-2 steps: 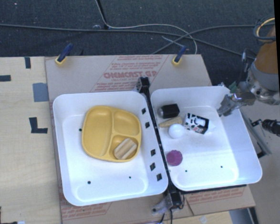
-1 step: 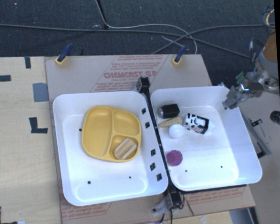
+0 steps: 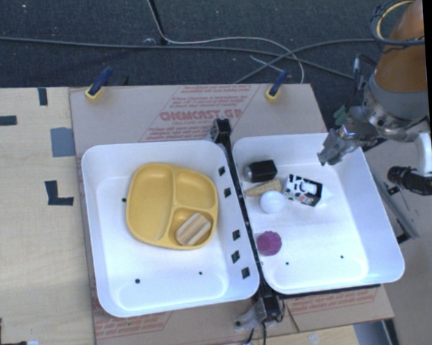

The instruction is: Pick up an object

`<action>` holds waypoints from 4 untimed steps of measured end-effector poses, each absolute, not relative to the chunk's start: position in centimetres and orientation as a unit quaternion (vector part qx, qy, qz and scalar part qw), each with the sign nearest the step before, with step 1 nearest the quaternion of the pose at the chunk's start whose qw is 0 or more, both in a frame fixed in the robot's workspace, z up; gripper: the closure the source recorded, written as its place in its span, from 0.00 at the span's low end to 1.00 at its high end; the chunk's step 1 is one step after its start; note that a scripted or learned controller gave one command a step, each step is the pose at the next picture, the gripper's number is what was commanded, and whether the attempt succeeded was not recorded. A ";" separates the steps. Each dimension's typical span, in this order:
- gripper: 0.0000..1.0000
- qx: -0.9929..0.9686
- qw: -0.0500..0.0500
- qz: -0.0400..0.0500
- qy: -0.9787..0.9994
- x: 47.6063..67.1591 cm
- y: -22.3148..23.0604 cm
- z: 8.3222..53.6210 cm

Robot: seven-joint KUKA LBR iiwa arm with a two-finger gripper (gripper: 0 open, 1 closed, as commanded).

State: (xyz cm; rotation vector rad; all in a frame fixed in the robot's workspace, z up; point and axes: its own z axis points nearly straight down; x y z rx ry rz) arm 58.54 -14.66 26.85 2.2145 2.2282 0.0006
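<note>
Over the right bin's (image 3: 378,216) far right corner we see the gripper (image 3: 333,152) hovering. Its grasp, we can't tell. Near the far edge lies a black object (image 3: 261,170).

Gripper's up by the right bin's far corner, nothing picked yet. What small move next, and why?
Probably shift the gripper toward the black and white object in the right bin, then descend. It hovers at the bin's upper right edge, and that object lies nearest, slightly apart from the white ball.
</note>
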 end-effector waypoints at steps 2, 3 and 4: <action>1.00 0.705 -0.001 -0.001 0.709 58.4 -4.9 24.1; 1.00 0.705 -0.001 0.000 0.710 58.3 0.8 24.7; 1.00 0.705 0.000 -0.001 0.709 59.6 5.8 24.3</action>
